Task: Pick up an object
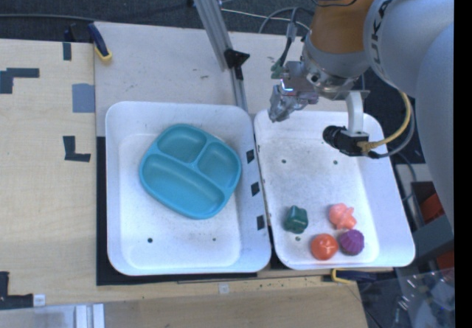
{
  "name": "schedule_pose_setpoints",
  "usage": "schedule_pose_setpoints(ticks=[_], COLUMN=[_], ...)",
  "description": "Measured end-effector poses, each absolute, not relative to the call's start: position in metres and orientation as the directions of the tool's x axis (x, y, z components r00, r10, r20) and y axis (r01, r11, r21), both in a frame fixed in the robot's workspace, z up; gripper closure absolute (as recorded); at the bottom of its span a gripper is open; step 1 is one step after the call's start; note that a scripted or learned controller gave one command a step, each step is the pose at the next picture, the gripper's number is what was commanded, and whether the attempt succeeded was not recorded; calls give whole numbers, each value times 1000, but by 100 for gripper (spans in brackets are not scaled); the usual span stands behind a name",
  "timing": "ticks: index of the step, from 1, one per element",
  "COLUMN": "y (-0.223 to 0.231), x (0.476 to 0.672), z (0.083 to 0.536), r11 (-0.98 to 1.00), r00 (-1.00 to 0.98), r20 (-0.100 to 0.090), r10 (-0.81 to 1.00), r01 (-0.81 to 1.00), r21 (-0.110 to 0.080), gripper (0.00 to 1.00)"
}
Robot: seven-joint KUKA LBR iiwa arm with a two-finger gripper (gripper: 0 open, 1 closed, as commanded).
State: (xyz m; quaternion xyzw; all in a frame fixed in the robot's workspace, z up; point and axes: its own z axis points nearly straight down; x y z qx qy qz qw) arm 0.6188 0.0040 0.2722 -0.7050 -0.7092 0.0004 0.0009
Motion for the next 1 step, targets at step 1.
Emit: schedule_pose_setpoints(ticks=[1], y=[54], x=[623], z=[261], r11=[6], r00=[-6], r20=[1], r10=[1000], r01=[1000], r21=[-3], gripper=[100])
